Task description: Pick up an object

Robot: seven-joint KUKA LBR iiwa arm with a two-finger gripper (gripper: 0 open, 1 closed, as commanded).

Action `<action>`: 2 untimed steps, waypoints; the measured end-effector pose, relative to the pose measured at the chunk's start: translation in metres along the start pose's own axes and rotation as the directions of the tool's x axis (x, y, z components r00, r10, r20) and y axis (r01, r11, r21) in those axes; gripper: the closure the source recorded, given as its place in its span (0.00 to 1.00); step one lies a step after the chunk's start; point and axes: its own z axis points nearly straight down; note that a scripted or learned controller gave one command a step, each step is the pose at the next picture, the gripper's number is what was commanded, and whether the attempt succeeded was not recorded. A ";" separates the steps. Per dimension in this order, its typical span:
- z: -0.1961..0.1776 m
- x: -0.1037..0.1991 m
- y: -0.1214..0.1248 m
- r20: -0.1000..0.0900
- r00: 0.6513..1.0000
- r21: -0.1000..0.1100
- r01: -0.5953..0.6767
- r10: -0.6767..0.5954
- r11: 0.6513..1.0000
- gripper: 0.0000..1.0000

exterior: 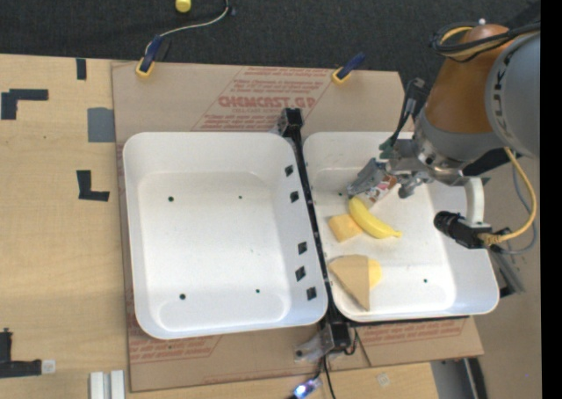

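Banana [373, 220] was the thing the gripper [376, 184] looked ready to pick, and it lay in the right bin [470, 301], near the middle and closer to the wall that split the two bins. Starting with the biggest things: the grey arm [470, 98] reached in over the right bin's far right corner. The left bin [176, 160] sat beside it. The gripper hung just above the top end of the banana, and whether its jaws were apart or together could not be told.

A tan wedge [353, 280] lay near the front edge of the right bin, with a yellow piece [374, 274] touching its right side. A small yellow block [343, 228] touched the banana's left side.

Things could go wrong from here. The banana was curved and smooth, so the jaws might slip off its thin end. The block sat so close that a finger might land on it and push both things away. The gripper was also near the dividing wall [303, 213], so a bad drop could bump it.
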 end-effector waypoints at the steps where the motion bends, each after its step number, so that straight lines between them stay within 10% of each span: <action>1: 0.117 0.008 -0.052 0.000 1.000 0.006 -0.002 0.002 1.000 0.00; 2: 0.110 0.011 -0.017 0.001 1.000 -0.002 0.000 0.000 1.000 0.00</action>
